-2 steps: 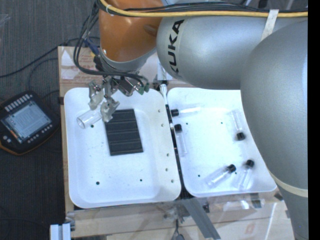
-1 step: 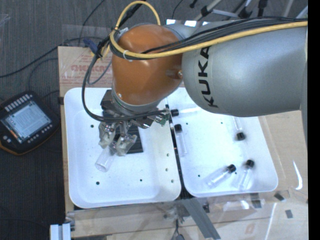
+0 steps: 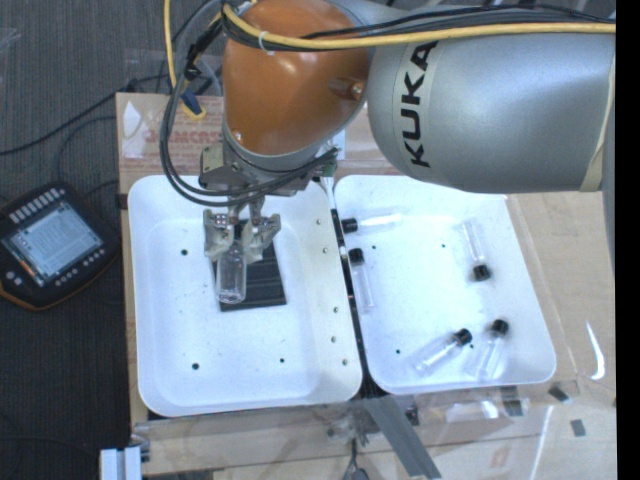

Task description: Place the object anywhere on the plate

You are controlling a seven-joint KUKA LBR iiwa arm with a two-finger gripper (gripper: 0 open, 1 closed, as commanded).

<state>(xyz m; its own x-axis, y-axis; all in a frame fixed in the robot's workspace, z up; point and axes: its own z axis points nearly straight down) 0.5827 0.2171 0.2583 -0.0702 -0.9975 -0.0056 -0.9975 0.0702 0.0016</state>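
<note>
While the arm hangs over the left bin (image 3: 160, 368), its gripper (image 3: 240, 236) pinches a clear vial (image 3: 231, 273) between its fingers, upright above the dark plate (image 3: 262, 286). That grasp looks meant for lowering straight onto the plate. Right of the plate, spare vials (image 3: 440, 350) lie scattered in the right bin (image 3: 530, 358).

Grey arm (image 3: 480, 88) lettered KUKA, orange band (image 3: 285, 68), yellow and black cables (image 3: 200, 38), seemingly metallic tool (image 3: 240, 238).
</note>
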